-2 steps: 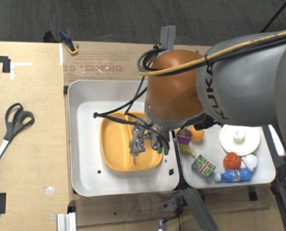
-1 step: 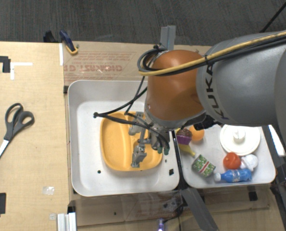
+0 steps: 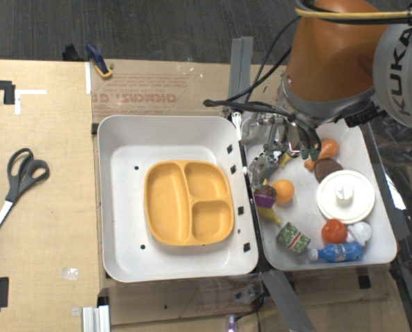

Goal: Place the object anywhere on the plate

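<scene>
Arm reaches in from the right; gripper (image 3: 275,151) sits low over the upper-left corner of the right bin (image 3: 379,258), just beside the wall shared with the left bin (image 3: 115,254). Metal parts and cables crowd the wrist, so I cannot tell whether the fingers are apart or together, and nothing is visibly clamped between them.

Which item is the task's object is not marked. Candidates nearest the gripper: orange ball (image 3: 283,189) and purple cup (image 3: 264,198), both just below the gripper and touching or nearly touching each other. Further off: white lid (image 3: 345,195), brown piece (image 3: 327,167), red ball (image 3: 334,231), green can (image 3: 292,238), blue bottle (image 3: 338,253). Yellow plate (image 3: 189,203) lies in the middle of the left bin, three compartments, all bare; no object on it, so the placing is not yet done.

Risks, as judged:
- Clutter. The ball and cup sit so close that a descent could push one aside or catch both.
- Round ball is likely to roll out of a pinch.
- Gripper is close to the bin wall; a finger could strike the rim on descent or on the transfer leftward.
- Carry must clear both bin walls; a weak grip may drop the item between bins.
</scene>
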Available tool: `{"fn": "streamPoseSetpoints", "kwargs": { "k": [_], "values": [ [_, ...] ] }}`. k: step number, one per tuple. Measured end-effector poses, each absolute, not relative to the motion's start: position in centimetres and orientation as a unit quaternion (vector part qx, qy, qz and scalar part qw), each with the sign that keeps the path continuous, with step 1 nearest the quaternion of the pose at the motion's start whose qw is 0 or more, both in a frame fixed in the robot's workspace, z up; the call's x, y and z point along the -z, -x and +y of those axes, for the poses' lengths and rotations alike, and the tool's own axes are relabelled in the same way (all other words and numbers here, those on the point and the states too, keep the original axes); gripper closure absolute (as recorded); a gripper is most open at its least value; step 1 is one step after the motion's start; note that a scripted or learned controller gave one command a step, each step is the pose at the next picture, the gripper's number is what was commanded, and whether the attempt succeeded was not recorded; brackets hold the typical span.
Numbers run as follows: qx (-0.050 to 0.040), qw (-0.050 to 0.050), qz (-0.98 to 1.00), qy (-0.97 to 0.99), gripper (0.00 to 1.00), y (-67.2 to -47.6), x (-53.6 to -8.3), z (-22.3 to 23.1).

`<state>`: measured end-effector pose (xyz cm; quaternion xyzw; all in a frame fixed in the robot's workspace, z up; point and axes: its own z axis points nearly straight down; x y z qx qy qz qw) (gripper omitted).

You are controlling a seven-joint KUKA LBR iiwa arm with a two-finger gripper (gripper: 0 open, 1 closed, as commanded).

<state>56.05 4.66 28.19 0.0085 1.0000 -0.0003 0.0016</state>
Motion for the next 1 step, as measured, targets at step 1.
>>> {"fn": "streamPoseSetpoints", "kwargs": {
  "k": [1],
  "values": [
    [-0.0001,0.004,1.000,-0.010,1.00,-56.19,-29.13,4.64]
  ]
}}
